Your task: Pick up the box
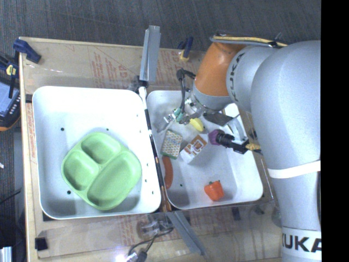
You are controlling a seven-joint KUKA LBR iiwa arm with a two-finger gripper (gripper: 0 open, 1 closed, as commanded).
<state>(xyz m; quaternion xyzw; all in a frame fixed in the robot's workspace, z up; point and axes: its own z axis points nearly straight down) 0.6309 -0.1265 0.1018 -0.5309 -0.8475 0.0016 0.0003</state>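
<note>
Tool [180, 113] hangs over the right bin [248, 192], just above the box [194, 147]; can't tell its state.

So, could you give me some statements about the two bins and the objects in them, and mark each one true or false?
1. The green divided plate lies in the left bin. True.
2. The orange pepper-like object sits in the left bin. False: it is in the right bin, near its front.
3. The patterned box lies in the right bin. True.
4. The end effector hangs over the green plate. False: it is over the right bin, near the box.
5. A yellow object lies in the right bin. True.
</note>
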